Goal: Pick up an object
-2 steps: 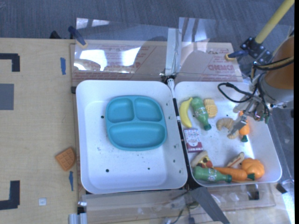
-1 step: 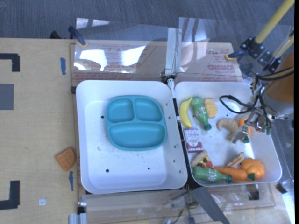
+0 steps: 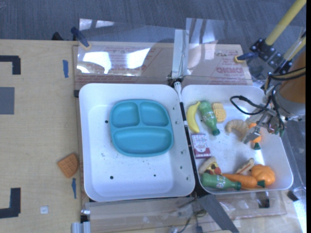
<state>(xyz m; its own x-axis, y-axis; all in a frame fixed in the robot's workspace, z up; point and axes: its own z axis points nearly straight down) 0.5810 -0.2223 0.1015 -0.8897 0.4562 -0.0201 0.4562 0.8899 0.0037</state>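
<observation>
The right bin [image 3: 285, 164] holds several toy foods. Along its far side lie a yellow banana [image 3: 193, 116], a green bottle [image 3: 208, 116] and a corn cob [image 3: 219, 112]. A tan croissant [image 3: 236, 126] lies near the middle, and a red and white carton [image 3: 200, 145] sits by the left wall. At the near side are a pizza slice [image 3: 210, 165], a second green bottle [image 3: 218, 181], a carrot [image 3: 241, 180] and an orange pumpkin [image 3: 264, 174]. My gripper [image 3: 255, 137] hangs low over the bin's right part, just right of the croissant and above the pumpkin.
The left bin [image 3: 92, 144] holds a blue divided plate [image 3: 141, 127]. A toy waffle [image 3: 68, 165] lies on the wooden bench left of the bins. Black cables [image 3: 243, 103] loop from the wrist over the right bin's far corner. A yellow pole [image 3: 289, 14] slants at top right.
</observation>
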